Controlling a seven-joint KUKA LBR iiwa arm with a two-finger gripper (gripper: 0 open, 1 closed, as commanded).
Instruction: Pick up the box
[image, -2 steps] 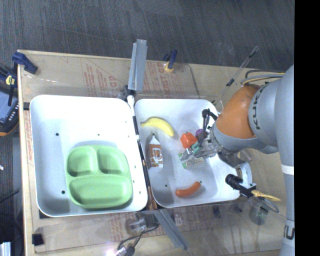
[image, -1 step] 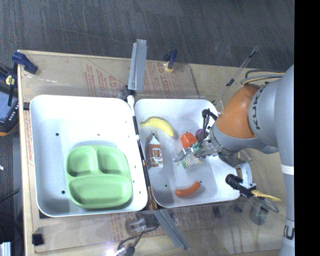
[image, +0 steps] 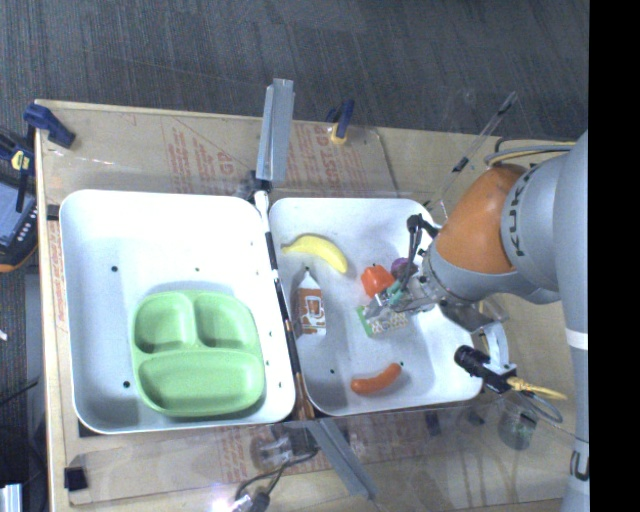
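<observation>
Two white bins sit on a wooden bench. The box (image: 311, 310) lies by the right bin's (image: 340, 215) left wall. The gripper (image: 393, 300) is seen among clutter (image: 384, 318) apart from it; its state cannot be told. The wrong item may be grabbed.

bench (image: 200, 150) | wooden top | left bin (image: 90, 215) touching right bin (image: 340, 215) | blue clamp (image: 342, 118) behind right bin

Even, bright overhead light washes the two white bins (image: 170, 215) nearly featureless, with soft shadows along their inner walls. A small glare spot shines at the bench's (image: 190, 150) near edge. Focus is moderately soft throughout.
</observation>
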